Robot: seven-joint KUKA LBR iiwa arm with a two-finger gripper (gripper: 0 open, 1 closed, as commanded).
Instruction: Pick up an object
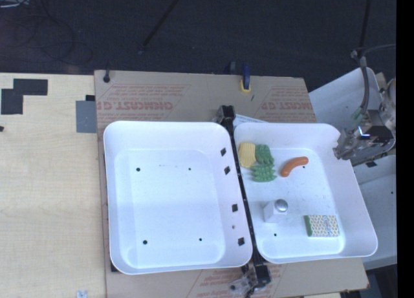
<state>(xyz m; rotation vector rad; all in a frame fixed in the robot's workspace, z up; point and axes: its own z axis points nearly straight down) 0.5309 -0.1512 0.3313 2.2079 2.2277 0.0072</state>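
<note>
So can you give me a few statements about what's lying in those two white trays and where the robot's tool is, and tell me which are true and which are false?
1. The orange sausage-shaped piece lies in the right bin. True.
2. The yellow piece lies in the left bin. False: it lies in the right bin, close to the divider between the two.
3. The green piece sits right beside the yellow piece. True.
4. The tool is down in the middle of the right bin, over the grey piece. False: it is at the right bin's far right rim, apart from every item.
5. The green-and-tan sponge-like block lies near the right bin's front right corner. True.
</note>
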